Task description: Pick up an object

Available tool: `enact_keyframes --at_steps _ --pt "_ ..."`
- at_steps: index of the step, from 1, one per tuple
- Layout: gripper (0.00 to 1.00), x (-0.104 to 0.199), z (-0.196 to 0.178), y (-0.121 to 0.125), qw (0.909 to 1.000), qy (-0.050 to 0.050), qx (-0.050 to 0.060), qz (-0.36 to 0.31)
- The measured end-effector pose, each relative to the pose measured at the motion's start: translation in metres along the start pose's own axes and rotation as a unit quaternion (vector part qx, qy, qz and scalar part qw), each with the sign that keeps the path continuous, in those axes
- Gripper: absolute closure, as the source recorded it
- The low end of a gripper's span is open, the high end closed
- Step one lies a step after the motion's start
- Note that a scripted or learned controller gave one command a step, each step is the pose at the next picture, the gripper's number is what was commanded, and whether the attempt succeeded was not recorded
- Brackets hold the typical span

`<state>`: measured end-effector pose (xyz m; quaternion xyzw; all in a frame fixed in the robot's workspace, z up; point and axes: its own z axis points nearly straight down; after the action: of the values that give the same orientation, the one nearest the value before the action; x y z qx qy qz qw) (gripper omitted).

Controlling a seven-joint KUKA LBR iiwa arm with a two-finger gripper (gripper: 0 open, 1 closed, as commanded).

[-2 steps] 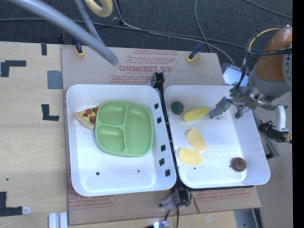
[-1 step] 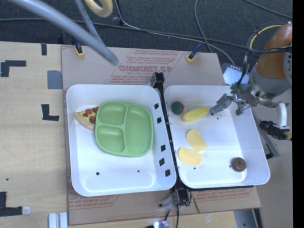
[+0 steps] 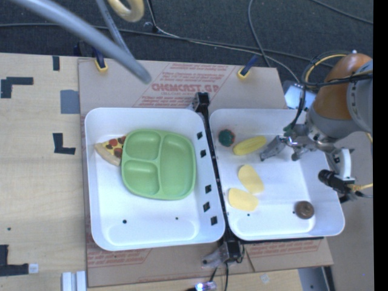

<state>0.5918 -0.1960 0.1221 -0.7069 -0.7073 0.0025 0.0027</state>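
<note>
The gripper [image 3: 285,149] is seen poised over the right white bin [image 3: 324,226], its fingers spread apart with nothing between them; the approach step is judged to be in hand. Just beside it lies an elongated yellow plastic piece [image 3: 250,145], smooth and banana-like. A descent and closing on it would be called for next.
</note>
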Motion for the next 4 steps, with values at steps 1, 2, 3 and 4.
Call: enact_keyframes --at_steps 1,2,3,4 --pt "0.00 0.001 0.039 0.001 1.0000 -0.001 -0.004 -0.001" --pt "1.00 0.000 0.025 0.002 1.0000 -0.003 -0.006 -0.001" --pt "1.00 -0.004 -0.038 0.005 1.0000 -0.001 -0.006 0.000" --pt "1.00 0.004 -0.099 0.006 1.0000 -0.001 -0.006 -0.001"
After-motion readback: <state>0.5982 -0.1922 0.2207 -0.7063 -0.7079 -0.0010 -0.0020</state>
